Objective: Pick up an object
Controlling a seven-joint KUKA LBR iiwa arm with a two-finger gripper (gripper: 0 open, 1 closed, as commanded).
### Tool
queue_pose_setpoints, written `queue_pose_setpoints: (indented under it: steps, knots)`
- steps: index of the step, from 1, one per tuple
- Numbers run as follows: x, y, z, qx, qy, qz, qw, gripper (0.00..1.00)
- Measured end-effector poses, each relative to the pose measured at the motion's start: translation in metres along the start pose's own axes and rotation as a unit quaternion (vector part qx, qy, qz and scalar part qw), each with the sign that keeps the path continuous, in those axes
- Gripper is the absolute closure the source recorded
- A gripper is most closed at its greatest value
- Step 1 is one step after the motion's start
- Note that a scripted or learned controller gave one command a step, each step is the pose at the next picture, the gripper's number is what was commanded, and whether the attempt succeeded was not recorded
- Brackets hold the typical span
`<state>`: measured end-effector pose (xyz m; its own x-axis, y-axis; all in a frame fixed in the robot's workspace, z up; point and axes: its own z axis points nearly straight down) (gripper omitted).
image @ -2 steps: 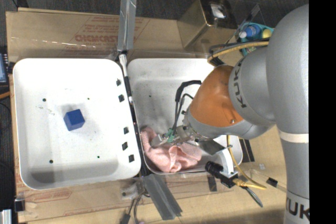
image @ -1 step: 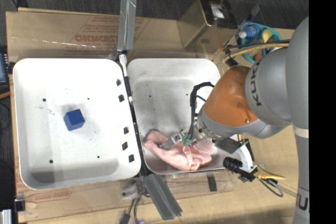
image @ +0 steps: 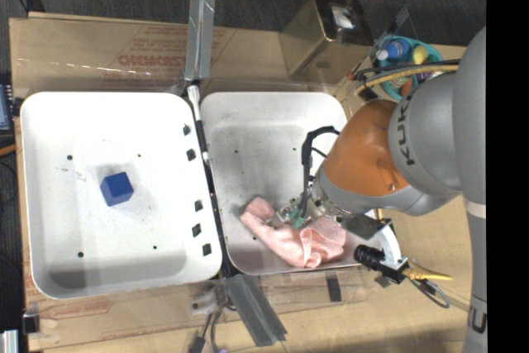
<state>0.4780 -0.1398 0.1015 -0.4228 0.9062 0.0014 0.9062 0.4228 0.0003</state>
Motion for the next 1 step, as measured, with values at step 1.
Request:
queue_pose_setpoints:
  steps: [1]
  knots:
    - [-0.0001,0.0000,-0.0001,0.000,0.000,0.000,1.0000,0.00]
